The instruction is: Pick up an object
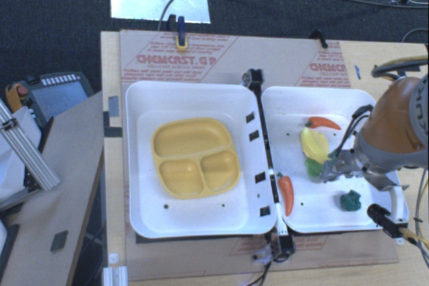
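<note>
Green object [314, 167] lay right at our gripper [327, 171], just to its left, under the yellow piece [314, 144]; whether we had closed on anything, we couldn't tell.

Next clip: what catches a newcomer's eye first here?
The yellow divided tray sits alone in the left bin. In the right bin, the arm's gripper hangs over a yellow and green toy, with orange carrots nearby.
</note>
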`<action>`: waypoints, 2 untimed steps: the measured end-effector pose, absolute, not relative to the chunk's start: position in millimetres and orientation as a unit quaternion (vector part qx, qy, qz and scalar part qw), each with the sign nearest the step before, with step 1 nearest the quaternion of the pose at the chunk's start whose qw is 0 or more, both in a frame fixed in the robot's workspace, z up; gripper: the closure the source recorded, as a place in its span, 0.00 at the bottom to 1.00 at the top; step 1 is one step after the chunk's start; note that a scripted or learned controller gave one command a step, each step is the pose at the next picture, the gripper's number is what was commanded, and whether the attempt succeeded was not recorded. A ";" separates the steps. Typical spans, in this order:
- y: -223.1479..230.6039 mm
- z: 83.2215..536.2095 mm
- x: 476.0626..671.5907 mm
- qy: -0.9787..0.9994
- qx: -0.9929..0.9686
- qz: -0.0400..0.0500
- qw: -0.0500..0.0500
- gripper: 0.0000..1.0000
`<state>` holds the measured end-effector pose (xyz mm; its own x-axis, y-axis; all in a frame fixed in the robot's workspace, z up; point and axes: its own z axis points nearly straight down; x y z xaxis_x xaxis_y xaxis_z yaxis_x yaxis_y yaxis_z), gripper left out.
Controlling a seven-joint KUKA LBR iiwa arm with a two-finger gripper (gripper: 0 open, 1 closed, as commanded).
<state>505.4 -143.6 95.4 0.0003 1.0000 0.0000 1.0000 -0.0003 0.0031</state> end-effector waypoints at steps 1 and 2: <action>-143.3 156.1 500.0 0.708 0.706 0.001 0.003 1.00; -136.0 209.5 509.7 0.709 0.705 0.002 0.004 1.00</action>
<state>509.7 -136.0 209.5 -0.0056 1.0000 -0.0019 1.0000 0.0056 0.0080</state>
